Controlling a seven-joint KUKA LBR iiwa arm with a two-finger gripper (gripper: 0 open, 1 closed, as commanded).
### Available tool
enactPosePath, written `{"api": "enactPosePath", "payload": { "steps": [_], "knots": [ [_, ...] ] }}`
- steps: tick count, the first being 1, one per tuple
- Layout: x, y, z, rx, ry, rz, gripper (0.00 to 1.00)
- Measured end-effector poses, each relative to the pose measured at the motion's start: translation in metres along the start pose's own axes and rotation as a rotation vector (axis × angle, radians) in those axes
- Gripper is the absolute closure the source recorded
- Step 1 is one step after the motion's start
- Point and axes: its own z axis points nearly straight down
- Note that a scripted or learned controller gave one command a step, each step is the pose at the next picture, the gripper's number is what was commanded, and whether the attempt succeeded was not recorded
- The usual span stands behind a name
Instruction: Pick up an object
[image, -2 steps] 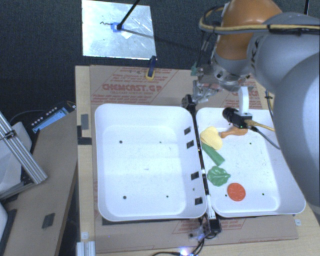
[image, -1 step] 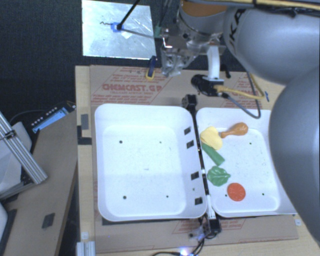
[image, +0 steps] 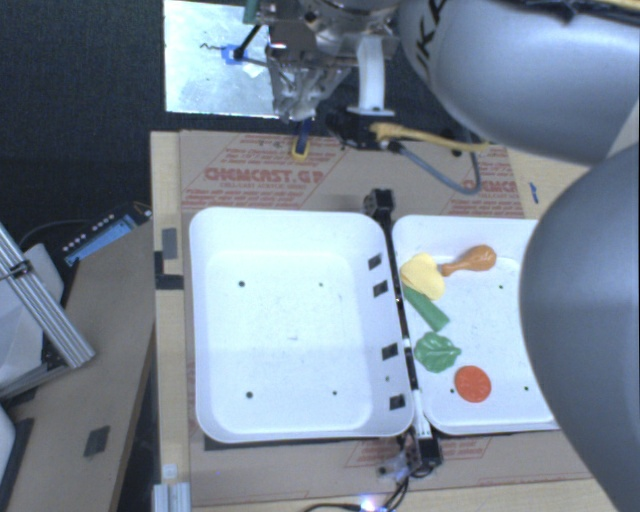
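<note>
Camera view, looking down on the bench. The gripper (image: 299, 113) is up at twelve o'clock, beyond the far rims of both bins and over the printed brown cardboard sheet (image: 250, 172) that lies under them. Whether it is parted or closed, I cannot tell; the metalwork blurs together at this angle.

Right at its tip, on the six o'clock side, there is a small yellow piece (image: 299, 148). I cannot tell whether it is gripped or just lying on the cardboard.

The grey arm (image: 585, 300) bulks large across the three o'clock side and covers the right bin's outer edge.

Now the bins. The left bin (image: 290, 335) sits centre frame. The right bin (image: 500, 325) is touching it at three o'clock, and that is where the goods are, all crowded towards the shared wall.

- A yellow chunk (image: 422, 275) lies nearest that wall.
- An orange-brown drumstick shape (image: 470, 262) is touching the chunk at its two o'clock.
- A long green strip (image: 428, 311) runs off at five o'clock from the chunk.
- A leafy green piece (image: 437, 352) lies just past the strip's near end.
- A red-orange disc (image: 473, 384) is at four o'clock from the leaf, close by but apart.

All five lie flat on the bin floor, well apart from the gripper.

At nine o'clock, off the bench, there is a metal frame rail (image: 45, 305) and a blue-and-black strip (image: 100, 235).
</note>
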Motion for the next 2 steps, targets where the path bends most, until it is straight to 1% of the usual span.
{"api": "enactPosePath", "payload": {
  "steps": [1,2],
  "knots": [
    [0.000,-0.061,-0.038,0.006,-0.004,0.007,1.00],
    [0.003,-0.177,-0.093,0.001,0.002,0.002,1.00]
  ]
}}
